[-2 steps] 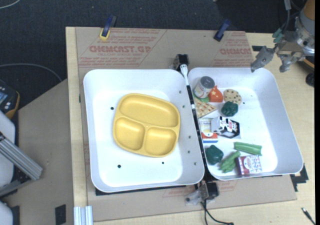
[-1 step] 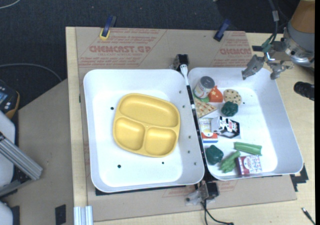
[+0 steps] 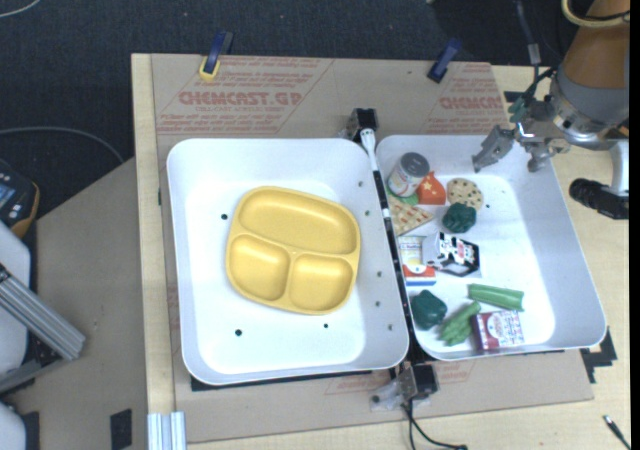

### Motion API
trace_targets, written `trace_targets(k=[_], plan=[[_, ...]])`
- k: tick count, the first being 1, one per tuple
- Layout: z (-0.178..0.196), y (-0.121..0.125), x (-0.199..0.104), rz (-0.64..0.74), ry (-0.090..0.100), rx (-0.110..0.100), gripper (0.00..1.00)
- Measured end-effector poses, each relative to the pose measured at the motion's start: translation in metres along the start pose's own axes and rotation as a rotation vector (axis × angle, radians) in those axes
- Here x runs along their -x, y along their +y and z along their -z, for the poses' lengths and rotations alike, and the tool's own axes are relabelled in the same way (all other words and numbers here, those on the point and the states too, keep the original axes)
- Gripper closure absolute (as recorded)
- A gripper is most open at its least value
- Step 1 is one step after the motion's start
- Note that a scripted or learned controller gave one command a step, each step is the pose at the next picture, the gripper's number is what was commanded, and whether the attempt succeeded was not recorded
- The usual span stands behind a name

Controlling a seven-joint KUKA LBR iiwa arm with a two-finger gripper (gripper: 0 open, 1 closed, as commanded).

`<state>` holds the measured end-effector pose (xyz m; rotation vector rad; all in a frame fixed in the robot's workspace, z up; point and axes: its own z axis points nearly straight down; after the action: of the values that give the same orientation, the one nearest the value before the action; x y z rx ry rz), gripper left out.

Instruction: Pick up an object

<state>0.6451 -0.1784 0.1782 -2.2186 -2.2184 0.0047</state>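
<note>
My gripper (image 3: pixel 513 156) hangs over the far right part of the right bin (image 3: pixel 545 228), its two fingers spread apart with nothing between them. Below and to its left lie the toy foods: a small can (image 3: pixel 407 174), a red piece (image 3: pixel 431 189), a round cookie (image 3: pixel 465 192), a cracker (image 3: pixel 407 213), a dark green vegetable (image 3: pixel 459 217), and a black and white packet (image 3: pixel 458 255). Nearer the front are a green pepper (image 3: pixel 428 309), green beans (image 3: pixel 495 295) and a red box (image 3: pixel 499 330). The gripper touches none of them.
The left bin (image 3: pixel 200 238) holds a yellow divided plate (image 3: pixel 292 249). A black hinge strip (image 3: pixel 385 208) runs between the bins. Clamps (image 3: pixel 211 57) sit at the bench's far edge. The right bin's right half is bare white floor.
</note>
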Motion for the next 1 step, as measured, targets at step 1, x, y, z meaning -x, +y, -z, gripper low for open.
trace_targets(k=[1], plan=[[-0.0443,0.0026,0.0036,0.0,0.0,-0.001,0.0]])
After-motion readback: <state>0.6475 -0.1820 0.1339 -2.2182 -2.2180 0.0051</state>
